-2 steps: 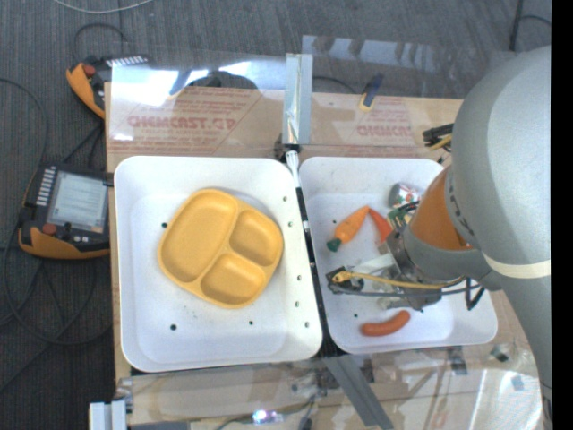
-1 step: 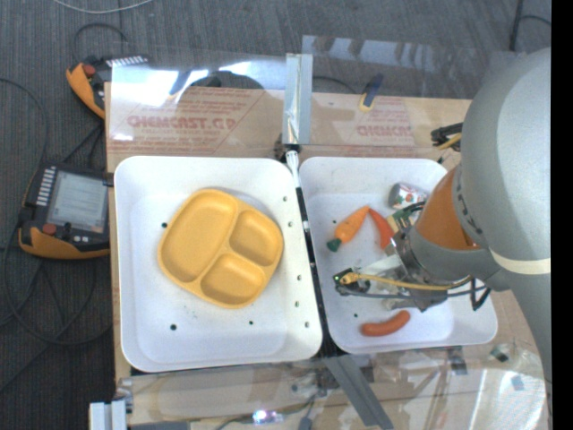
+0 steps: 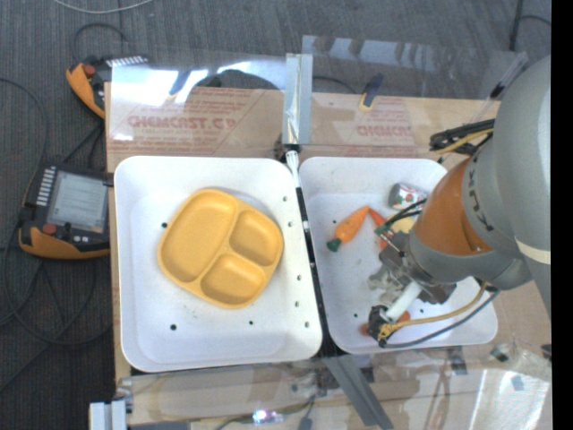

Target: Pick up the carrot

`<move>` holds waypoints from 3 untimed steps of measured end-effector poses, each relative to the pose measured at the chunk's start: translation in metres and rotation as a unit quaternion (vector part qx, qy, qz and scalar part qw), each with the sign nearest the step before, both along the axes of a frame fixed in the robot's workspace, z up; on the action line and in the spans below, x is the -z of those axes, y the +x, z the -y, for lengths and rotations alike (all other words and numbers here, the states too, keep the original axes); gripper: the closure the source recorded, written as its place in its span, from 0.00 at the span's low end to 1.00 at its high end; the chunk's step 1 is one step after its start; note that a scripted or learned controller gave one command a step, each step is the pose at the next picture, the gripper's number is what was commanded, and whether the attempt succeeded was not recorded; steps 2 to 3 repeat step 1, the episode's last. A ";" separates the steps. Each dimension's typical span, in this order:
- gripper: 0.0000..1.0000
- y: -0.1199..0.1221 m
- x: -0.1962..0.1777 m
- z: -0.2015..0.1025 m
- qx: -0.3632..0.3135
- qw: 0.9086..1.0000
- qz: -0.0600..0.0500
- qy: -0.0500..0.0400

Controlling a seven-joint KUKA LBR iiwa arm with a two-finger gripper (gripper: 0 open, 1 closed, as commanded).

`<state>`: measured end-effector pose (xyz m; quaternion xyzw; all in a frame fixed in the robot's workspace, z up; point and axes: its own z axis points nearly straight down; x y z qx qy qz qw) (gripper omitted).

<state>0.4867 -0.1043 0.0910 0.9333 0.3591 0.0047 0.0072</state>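
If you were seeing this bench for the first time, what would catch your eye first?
The yellow three-compartment plastic plate in the left white bin stands out most. Next comes the grey arm with its orange band over the right white bin, beside the small orange carrot lying there.

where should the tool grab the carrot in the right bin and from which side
Grip the carrot across the middle of its orange body, coming down from above. It lies flat on the floor of the right bin, slanting from its green end at lower left to upper right, so set the fingers crosswise to that slant. Open floor flanks its left side.
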 end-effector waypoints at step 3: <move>1.00 -0.004 -0.092 -0.037 0.194 0.981 -0.008 0.004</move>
